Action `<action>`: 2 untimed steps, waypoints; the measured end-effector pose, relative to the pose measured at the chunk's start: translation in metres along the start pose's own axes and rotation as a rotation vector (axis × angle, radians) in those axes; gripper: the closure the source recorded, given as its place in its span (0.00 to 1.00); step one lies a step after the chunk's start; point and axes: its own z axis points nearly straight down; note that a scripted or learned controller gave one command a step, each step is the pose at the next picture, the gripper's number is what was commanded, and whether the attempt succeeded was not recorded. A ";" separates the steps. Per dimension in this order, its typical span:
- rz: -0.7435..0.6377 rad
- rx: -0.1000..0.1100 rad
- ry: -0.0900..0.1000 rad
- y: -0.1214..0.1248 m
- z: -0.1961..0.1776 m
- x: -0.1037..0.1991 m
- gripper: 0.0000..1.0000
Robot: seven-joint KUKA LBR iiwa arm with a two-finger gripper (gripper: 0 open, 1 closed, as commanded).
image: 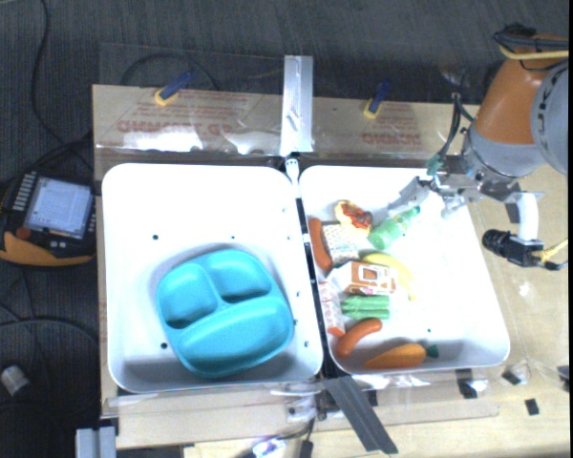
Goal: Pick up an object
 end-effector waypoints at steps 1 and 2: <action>-0.084 -0.021 -0.008 0.006 0.081 0.055 0.00; -0.023 -0.040 -0.011 -0.007 0.084 0.063 0.00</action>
